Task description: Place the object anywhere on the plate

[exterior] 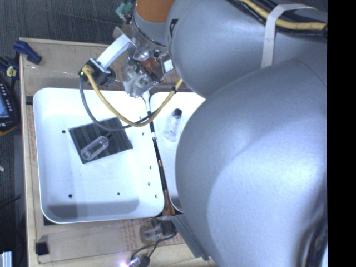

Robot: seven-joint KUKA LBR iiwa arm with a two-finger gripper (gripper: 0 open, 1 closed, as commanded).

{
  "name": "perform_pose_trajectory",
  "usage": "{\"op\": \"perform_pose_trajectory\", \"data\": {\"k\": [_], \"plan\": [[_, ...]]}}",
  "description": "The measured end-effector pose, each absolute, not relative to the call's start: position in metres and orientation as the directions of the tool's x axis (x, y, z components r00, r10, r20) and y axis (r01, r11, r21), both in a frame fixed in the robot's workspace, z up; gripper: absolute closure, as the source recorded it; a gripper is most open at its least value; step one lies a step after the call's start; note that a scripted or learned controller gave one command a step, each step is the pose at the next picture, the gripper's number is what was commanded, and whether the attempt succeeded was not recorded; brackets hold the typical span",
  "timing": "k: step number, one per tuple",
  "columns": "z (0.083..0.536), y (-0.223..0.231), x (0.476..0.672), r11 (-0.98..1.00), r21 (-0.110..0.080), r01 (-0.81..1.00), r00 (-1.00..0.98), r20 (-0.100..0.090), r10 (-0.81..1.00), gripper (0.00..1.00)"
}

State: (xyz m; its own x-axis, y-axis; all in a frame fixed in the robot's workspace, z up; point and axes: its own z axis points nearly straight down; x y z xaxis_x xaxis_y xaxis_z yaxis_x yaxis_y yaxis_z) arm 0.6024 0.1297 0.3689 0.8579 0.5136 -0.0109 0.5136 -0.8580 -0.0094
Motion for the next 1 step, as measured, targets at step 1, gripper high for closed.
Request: {"op": "perform_pose_trajectory", "data": {"k": [1], "plan": [[0.3357,0.1199,0.6404,-0.796,-0.008,0.605,0.796,-0.006,0.605,1.0]]}}
